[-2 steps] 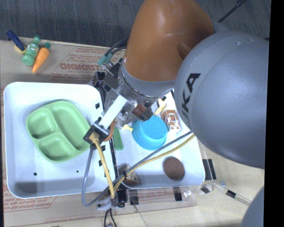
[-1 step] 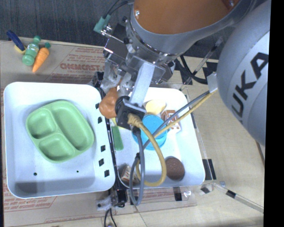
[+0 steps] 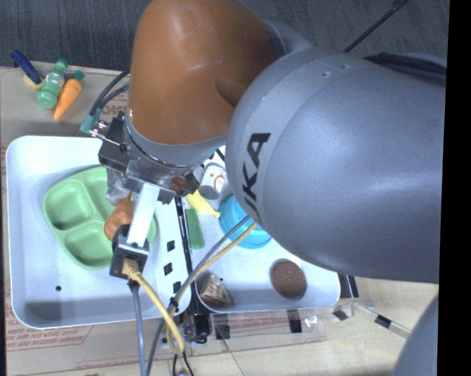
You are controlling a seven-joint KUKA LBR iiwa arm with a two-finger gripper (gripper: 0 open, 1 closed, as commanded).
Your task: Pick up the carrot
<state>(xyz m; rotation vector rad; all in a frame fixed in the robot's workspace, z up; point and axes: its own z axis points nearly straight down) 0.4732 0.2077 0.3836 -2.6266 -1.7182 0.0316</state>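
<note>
One carrot (image 3: 67, 98) lies outside the white bin (image 3: 18, 214), while the gripper (image 3: 129, 218) hangs over the green tray (image 3: 73, 208), poorly placed; jaw state cannot be told

A small orange plastic carrot (image 3: 66, 99) has a green top. The shallow white plastic bin (image 3: 22, 214) holds a pale green divided tray (image 3: 73, 208), a round blue lid (image 3: 238, 218) and a brown ball (image 3: 288, 278).
</note>
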